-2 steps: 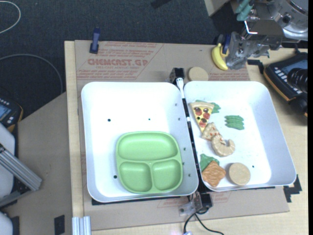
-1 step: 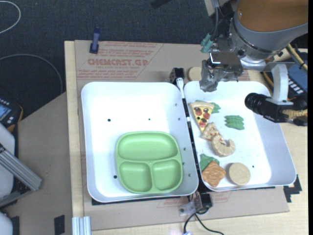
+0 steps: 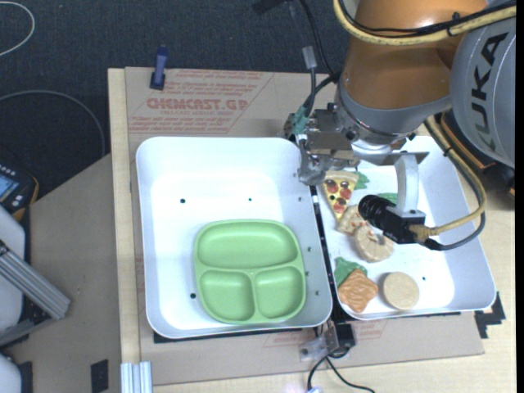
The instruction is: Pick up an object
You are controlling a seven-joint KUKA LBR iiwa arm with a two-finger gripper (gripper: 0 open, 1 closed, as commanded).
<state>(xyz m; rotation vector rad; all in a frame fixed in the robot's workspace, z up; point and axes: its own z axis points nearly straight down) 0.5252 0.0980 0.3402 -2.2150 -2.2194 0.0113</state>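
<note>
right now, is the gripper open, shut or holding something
gripper: cannot be told; it hangs beside the pizza slice

Plate (image 3: pixel 250 268) is pale green, its bin (image 3: pixel 149 219) white; pizza slice (image 3: pixel 336 191) yellow with red dots, round cookie (image 3: pixel 400 291) tan, wedge (image 3: pixel 358 291) at its 9 o'clock orange.

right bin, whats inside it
In the right bin: a pizza slice, pale biscuit-like pieces, an orange piece next to a green leaf and a tan round disc. The arm covers the bin's far part, so anything under it is hidden.
</note>
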